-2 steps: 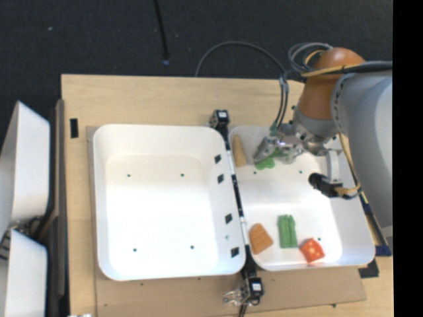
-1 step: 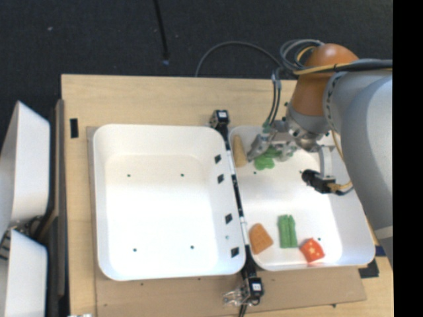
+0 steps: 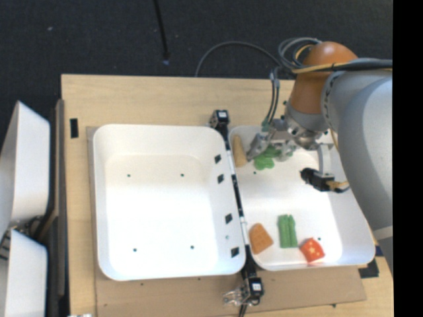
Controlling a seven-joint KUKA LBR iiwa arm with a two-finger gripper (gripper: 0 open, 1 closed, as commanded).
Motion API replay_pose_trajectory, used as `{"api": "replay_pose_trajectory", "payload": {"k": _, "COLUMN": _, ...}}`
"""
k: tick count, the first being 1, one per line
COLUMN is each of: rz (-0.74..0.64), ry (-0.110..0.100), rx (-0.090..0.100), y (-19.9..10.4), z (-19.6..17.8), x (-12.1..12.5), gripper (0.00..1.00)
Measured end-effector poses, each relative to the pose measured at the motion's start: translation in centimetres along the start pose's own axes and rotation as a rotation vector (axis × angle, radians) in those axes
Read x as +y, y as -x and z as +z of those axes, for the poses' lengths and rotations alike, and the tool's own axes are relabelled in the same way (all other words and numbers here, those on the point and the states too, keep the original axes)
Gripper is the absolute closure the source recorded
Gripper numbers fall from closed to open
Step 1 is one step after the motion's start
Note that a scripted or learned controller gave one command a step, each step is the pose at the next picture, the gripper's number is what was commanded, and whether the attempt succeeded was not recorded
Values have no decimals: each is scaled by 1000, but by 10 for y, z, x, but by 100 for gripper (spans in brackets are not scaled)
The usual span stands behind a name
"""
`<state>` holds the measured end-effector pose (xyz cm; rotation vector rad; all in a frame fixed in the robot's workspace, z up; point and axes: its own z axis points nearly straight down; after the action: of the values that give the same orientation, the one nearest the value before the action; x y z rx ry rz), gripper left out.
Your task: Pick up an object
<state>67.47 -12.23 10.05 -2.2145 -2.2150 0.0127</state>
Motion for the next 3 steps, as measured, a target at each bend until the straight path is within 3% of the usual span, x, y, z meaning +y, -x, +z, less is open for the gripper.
{"api": "replay_pose_trajectory", "payload": {"k": 1, "rz": 1, "ry": -19, "rx": 6, "y": 3, "z": 3, "x": 6, "gripper": 0}}
{"api": "replay_pose_trajectory", "payload": {"k": 2, "rz": -1, "ry": -20, "rx": 0, "y": 5, "z": -8, "x": 5, "gripper": 100}}
{"api": "replay_pose_trajectory", "payload": {"k": 3, "rz": -2, "ry": -19, "rx": -1, "y": 5, "z": -8, "x": 6, "gripper": 0}}
